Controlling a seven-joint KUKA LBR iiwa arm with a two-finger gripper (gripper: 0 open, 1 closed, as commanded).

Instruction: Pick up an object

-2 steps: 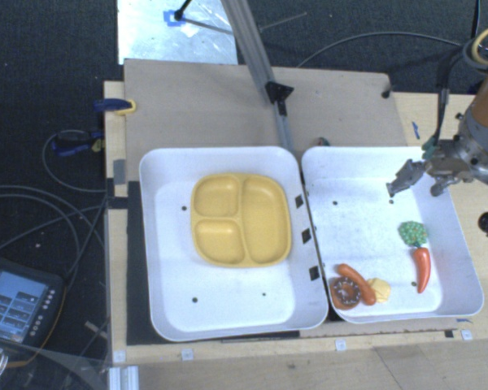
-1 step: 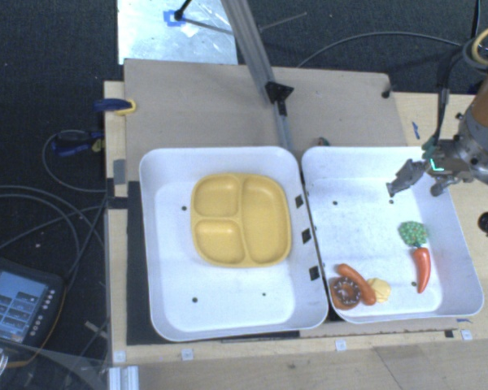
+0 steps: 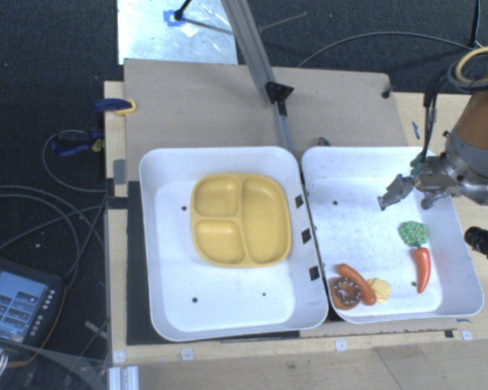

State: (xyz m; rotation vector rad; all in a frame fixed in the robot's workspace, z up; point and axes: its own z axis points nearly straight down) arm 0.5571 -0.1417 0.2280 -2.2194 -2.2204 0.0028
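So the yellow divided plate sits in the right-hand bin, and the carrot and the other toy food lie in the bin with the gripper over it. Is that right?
Not quite. The camera view shows the yellow divided plate in the left bin. The carrot and other toy food do lie in the right bin, beneath the gripper.

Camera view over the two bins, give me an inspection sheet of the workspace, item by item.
Surface: wooden bench bearing two white bins side by side.
Job's things: right bin holds a carrot, a green leafy piece, a sausage, a doughnut and a small yellow piece, all near its front and right.
Clutter: left bin holds a yellow divided plate; a blue and yellow clamp on the bench's left edge.
End effector: the end effector hovers over the right bin's back part, holding nothing.
Cables: black cables looped on the floor at left.
Surroundings: dark carpet, a handheld control pad at lower left, a grey pole slanting in from the top.
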